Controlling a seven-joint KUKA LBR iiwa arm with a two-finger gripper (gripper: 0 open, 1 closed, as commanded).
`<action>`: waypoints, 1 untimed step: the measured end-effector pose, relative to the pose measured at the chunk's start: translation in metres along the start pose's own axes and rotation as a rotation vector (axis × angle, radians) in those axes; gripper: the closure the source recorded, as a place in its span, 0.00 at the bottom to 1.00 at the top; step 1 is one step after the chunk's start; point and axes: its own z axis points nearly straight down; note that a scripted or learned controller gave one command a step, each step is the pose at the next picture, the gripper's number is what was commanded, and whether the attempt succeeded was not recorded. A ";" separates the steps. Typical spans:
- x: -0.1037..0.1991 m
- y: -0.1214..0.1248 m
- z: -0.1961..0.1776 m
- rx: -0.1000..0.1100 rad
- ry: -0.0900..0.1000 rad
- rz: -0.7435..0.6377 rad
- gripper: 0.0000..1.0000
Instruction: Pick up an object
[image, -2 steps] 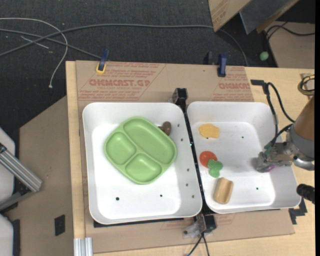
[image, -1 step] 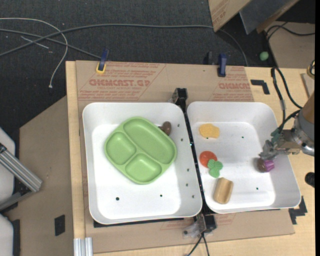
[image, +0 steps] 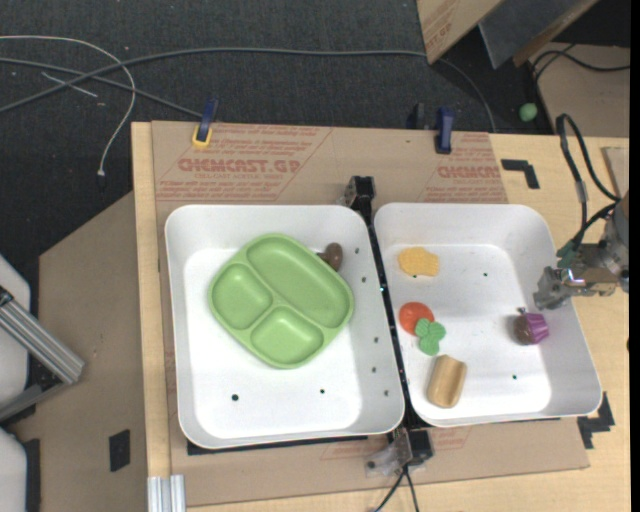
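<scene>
End effector (image: 556, 287) sits at the right rim of the right bin (image: 480, 215), just beside a small purple object (image: 532, 327). Can't tell whether it's open or closed at this resolution, and nothing visibly sits in it.

Left to right:
- Left bin (image: 200, 400): green tray (image: 281, 300) with three compartments, tilted diagonally, nothing in the compartments. A small brown object (image: 332, 256) touches the tray's upper right edge.
- Right bin: yellow piece (image: 419, 263) near the top, red-and-green piece (image: 421, 325) mid-left, tan cylinder (image: 446, 381) lower down, purple object far right near the wall.

Step, as I read it: approach phase, no pick made yet. Purple object looks like the likely target since it's nearest.

Next move calls for: shift slightly down-frame to get over the purple object, descend, close on it, lift straight up.

Edges and room:
- Purple object is close to the right wall, so there's little room on that side; risk of clipping the rim or pushing the object against the wall.
- Centre of the right bin is open floor, well apart from the other three pieces. Approaching from there looks cleaner.
- Tan cylinder and red-green piece sit near each other but apart.
- Brown object is pinned against the tray, a poor candidate.
</scene>
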 end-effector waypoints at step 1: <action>0.047 0.002 -0.004 0.006 0.005 -0.004 1.00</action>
